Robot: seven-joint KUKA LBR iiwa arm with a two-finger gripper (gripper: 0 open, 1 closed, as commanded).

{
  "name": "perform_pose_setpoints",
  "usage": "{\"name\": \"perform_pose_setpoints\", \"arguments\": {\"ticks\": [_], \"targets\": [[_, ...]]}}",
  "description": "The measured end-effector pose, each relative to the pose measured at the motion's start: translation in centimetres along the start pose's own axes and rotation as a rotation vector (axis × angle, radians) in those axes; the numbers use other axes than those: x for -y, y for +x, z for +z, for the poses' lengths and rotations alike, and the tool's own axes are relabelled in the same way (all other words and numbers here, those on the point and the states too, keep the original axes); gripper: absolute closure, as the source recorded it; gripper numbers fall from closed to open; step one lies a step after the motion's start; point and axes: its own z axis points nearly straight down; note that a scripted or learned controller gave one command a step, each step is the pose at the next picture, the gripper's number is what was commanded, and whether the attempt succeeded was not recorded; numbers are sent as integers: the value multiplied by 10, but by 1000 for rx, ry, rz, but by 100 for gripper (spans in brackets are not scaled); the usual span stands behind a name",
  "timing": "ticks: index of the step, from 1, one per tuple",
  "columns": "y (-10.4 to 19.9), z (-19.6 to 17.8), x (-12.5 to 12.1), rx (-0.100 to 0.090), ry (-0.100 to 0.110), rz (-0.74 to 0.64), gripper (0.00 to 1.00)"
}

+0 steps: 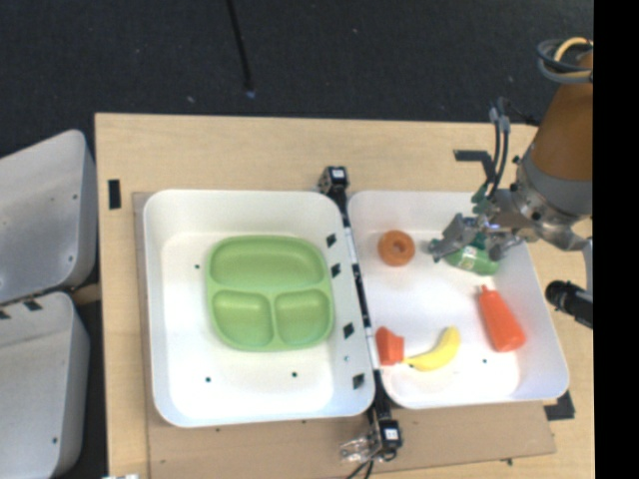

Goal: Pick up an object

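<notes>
Seen from above at a slant: two shallow white bins side by side on a wooden bench. Reaching in from the right, a grey arm with an orange band, its gripper point(471, 239) low over the right bin point(419, 208), poised for a pick. Directly under the fingertips, a small green object point(477, 259), possibly clear-topped, too blurred to name. Whether the jaws are released or clenched on it: cannot tell. Just left of the jaws, an orange doughnut-shaped ring point(397, 248). Below and slightly right of the jaws, an orange bottle-like piece point(500, 319). Further below and left, a yellow banana point(437, 351) beside a small orange block point(388, 346). Well left of the jaws, in the left bin point(170, 267), a green divided plate point(270, 290), apart from the pickable clutter.
</notes>
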Motion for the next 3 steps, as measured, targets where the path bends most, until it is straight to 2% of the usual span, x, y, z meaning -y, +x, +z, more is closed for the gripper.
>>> {"name": "perform_pose_setpoints", "arguments": {"ticks": [1,3], "targets": [[-4,54,10,0,4,2,0],[-16,169,11,1,5,3,0]]}}
